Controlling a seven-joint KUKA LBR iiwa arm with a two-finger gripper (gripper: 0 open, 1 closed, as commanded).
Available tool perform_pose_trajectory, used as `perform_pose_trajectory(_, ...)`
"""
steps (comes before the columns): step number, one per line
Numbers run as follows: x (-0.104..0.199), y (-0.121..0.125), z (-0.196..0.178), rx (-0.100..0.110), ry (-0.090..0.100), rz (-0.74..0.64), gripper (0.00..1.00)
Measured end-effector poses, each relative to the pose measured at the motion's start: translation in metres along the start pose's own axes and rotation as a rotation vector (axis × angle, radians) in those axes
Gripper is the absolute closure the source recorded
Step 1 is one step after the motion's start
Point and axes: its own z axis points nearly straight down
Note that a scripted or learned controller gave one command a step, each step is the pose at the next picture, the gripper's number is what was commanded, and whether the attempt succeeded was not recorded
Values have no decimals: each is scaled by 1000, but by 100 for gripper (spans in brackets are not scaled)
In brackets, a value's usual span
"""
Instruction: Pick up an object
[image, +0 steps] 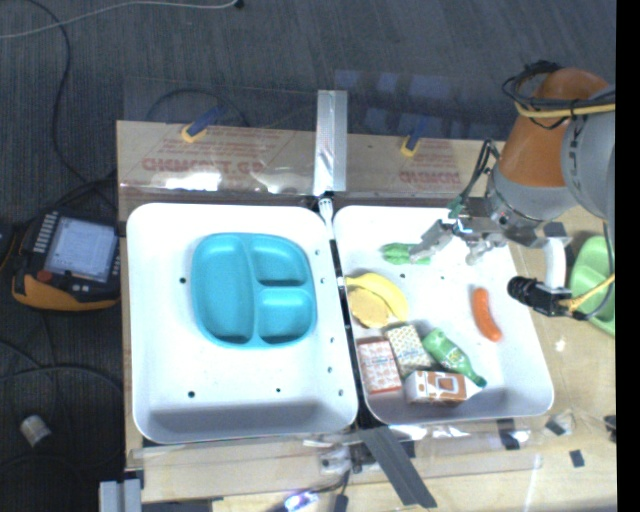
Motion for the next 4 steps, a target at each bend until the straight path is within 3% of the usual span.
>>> perform_pose_trajectory(1, -26, 10, 29, 0, -6, -49, 0)
perform_pose_trajectory(2, -82, -40, 36, -1, -4, -82, 0)
perform_pose_trajectory(3, -73, -57, 93, -6, 8, -79, 0)
perform_pose_trajectory(4, -76, -106, 7, -1, 0, -148, 0)
